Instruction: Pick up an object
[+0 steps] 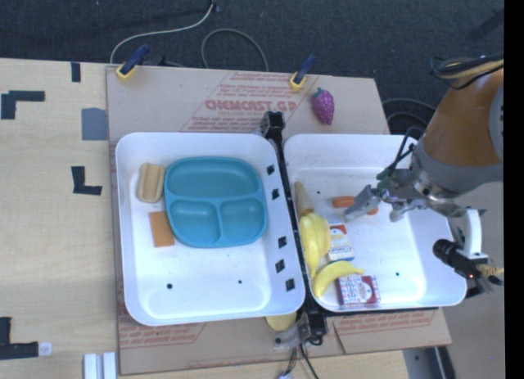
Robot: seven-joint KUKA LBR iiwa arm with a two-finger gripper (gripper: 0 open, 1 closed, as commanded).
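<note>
My gripper [372, 210] hangs over the middle of the right bin [409, 156], fingers spread open with nothing between them. Its left fingertip [350, 214] is just beside a small orange carrot [345, 201] on the bin floor. Left of the gripper lie a yellow banana [314, 236], a second banana [332, 274], a small white packet [341, 243] and a red and white box [358, 290]. A tan stick-like piece [303, 198] lies along the bin's left wall.
The left bin [139, 287] holds a blue divided plate [217, 202], a bread roll [150, 182] and an orange block [161, 228]. A purple grape bunch [323, 106] lies on the cardboard behind the bins. Black clips line the wall between the bins.
</note>
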